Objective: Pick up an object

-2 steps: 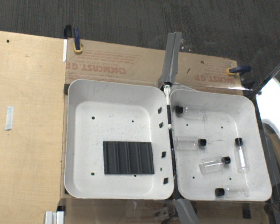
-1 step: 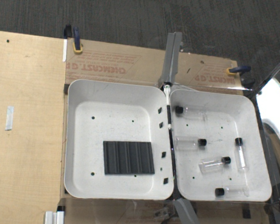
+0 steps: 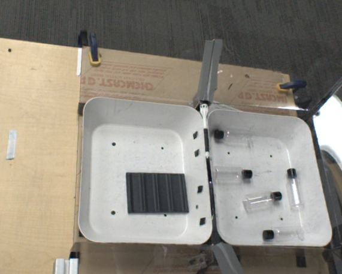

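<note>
Several clear vials with black caps lie scattered in the right bin [image 3: 314,153]. One vial [image 3: 231,137] lies near the bin's far left corner, and another vial [image 3: 235,174] is at mid left. A third vial [image 3: 294,188] lies lengthwise toward the right wall. Beside it, a vial [image 3: 261,200] sits near the centre, and one more vial [image 3: 281,234] rests along the near wall. In the left bin [image 3: 100,126], a flat black ribbed pad [image 3: 156,193] lies near the front.
Brown cardboard [image 3: 140,79] lies under the bins on the wooden bench [image 3: 25,149]. Blue-and-orange clamps [image 3: 92,51] [image 3: 290,86] grip its far edge. A grey bar [image 3: 210,71] rises between the bins at the back. A white curved part [image 3: 341,122] stands at the right.
</note>
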`<state>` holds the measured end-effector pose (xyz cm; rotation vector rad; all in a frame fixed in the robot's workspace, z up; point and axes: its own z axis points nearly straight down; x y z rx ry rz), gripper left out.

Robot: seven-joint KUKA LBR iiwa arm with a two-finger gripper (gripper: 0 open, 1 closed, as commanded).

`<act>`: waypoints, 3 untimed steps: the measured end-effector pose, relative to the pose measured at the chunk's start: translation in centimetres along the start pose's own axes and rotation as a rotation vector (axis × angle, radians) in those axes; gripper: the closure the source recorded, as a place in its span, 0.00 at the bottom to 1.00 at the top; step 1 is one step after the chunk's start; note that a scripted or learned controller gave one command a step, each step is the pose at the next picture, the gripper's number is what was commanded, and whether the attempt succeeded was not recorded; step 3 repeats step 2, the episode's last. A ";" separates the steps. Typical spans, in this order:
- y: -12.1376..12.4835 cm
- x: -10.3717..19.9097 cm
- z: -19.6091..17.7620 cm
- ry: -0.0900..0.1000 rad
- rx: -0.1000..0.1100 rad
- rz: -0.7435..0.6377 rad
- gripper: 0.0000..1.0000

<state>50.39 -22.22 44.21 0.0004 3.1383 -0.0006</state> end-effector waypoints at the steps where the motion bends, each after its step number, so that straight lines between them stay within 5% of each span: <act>1: 0.1 -7.4 0.1 0.000 0.000 -0.029 1.00; 3: 0.0 -9.3 0.1 -0.001 0.000 -0.054 1.00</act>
